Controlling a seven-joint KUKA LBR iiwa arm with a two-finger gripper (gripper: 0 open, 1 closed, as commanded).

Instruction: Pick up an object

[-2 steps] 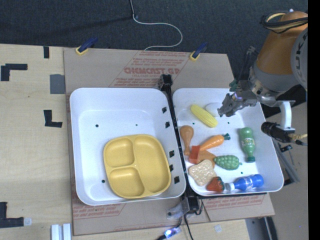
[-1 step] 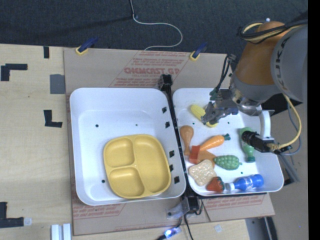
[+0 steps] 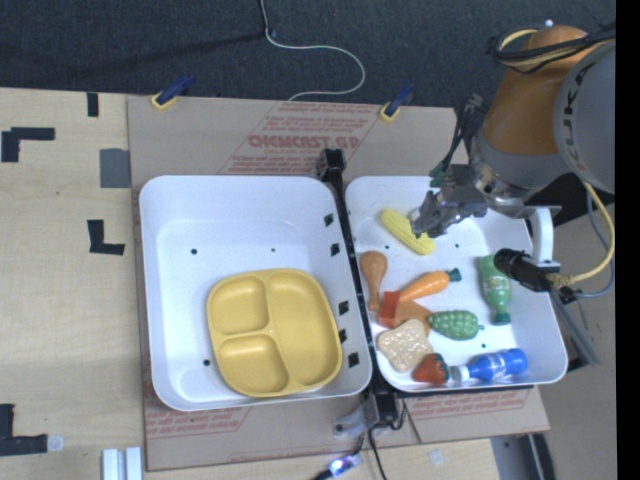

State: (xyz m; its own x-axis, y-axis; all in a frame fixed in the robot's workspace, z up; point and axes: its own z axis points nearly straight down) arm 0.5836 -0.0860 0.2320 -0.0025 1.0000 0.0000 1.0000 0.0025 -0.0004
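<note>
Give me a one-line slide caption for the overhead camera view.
Gripper poised over a toy corn cob in the right bin; yellow divided plate in the left bin.

Dark carpet (image 3: 120, 18) behind a wooden bench (image 3: 60, 298) — cardboard sheet (image 3: 290, 138) on top.

My arm reaches in from the right side of the camera view, its grey body ending in the orange band above my wrist, which sits high at the upper right. From there my wrist angles down and to the left. My end effector (image 3: 428, 220) hangs at the tip, dark and pointed downward at a slant. Cables loop along my wrist and trail off to the right.
</note>
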